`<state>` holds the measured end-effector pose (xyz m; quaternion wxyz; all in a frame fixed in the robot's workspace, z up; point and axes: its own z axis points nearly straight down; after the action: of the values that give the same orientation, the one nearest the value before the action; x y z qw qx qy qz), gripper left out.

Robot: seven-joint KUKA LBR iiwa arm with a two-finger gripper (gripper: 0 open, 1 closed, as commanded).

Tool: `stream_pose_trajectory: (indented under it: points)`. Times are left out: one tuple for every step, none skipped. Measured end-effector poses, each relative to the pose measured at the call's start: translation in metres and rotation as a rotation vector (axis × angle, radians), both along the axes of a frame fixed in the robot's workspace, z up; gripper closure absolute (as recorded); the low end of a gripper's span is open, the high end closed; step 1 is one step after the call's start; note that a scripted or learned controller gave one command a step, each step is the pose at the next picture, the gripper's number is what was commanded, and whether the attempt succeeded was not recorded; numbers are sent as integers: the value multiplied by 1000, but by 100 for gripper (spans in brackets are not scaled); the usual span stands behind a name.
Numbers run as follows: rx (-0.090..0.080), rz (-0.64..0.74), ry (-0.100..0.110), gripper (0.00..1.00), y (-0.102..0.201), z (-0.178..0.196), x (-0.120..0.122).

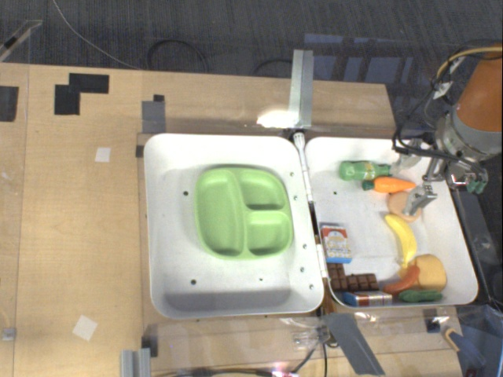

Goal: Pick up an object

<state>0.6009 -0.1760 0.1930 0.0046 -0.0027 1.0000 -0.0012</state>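
The two-finger gripper (419, 201), its opening impossible to tell, hovers just above the curved yellow plastic banana (404, 238), which probably handles light, stiff and slippery, best pinched across its narrow middle.

We only had the one camera, fixed high above the bench (71, 210) and angled down at a slant. It sat far enough back to catch both white bins (157, 234) plus dark floor beyond the bench.
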Motion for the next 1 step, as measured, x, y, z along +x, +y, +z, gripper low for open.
stream_pose_trajectory:
  points:
    - [3, 150, 7, 0, 15, -91, -21]
